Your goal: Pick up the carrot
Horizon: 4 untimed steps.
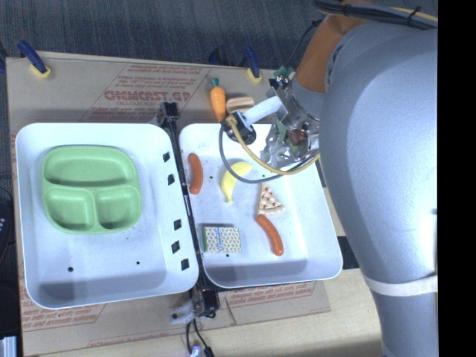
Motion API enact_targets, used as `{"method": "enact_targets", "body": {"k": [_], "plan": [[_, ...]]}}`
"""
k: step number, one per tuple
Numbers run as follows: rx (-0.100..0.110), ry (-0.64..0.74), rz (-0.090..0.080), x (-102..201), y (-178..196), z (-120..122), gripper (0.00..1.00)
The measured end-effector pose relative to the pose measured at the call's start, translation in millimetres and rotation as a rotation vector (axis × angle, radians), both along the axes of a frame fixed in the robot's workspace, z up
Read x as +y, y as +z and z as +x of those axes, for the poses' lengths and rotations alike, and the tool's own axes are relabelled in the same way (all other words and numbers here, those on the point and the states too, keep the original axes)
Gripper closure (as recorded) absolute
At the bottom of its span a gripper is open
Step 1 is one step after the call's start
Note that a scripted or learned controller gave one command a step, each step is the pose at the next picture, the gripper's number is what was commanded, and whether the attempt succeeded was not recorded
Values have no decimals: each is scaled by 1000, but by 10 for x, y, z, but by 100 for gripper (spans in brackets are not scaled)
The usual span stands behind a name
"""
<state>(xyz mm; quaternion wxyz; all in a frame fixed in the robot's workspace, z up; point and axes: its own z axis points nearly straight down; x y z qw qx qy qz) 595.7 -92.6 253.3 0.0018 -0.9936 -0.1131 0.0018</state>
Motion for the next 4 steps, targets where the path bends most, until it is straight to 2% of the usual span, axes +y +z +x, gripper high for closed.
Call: {"method": "enact_targets", "body": {"k": [1, 2, 3, 4], "plan": [[-1, 329, 0, 68, 599, 335, 100], [0, 387, 1, 116, 468, -795, 100], [2, 77, 0, -615, 29, -1027, 100], [-1, 27, -1, -858, 501, -1192, 100]]}}
